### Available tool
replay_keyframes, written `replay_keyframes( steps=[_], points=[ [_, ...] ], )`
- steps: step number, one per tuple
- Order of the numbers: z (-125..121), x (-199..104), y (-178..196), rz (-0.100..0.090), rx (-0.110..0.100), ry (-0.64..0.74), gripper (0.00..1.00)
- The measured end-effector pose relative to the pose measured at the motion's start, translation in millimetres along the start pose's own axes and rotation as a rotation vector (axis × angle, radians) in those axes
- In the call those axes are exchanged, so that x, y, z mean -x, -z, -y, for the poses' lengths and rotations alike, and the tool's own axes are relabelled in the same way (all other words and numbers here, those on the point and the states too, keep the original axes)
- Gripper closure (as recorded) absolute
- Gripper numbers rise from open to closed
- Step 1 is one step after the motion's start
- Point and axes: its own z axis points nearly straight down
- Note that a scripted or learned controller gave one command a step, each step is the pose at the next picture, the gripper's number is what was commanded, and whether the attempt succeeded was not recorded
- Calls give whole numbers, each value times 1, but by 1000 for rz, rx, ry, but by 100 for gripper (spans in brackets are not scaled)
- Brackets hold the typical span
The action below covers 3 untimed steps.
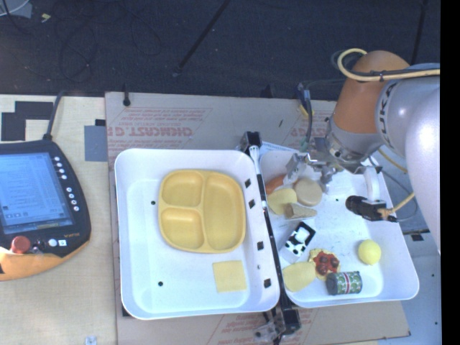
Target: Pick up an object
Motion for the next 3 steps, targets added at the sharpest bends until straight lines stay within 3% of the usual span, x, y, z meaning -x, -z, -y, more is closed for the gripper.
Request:
replay_keyframes(
  steps=[1,2,3],
  points=[
    [0,15,-47,0,2,2,0],
    [-1,36,-57,0,2,1,0],
    [1,76,-60,-3,-6,5,0]
  ],
)
